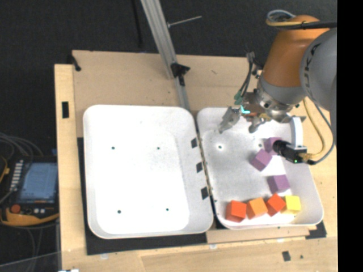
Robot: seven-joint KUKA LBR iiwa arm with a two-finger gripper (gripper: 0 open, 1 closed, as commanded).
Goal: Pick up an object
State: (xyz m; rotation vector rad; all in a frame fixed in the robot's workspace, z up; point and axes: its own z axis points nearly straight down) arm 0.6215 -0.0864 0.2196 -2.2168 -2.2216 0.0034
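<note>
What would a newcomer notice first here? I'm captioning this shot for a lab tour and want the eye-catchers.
First the grey arm with its orange band, reaching in from the right, its gripper open above the back of the right bin. Next the bright blocks in that bin: a row of orange, red and yellow blocks along the near edge, with two purple blocks further back.

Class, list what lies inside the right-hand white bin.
The right bin holds purple blocks and a row: two orange, one red, one yellow. The arm covers its far corner.
</note>
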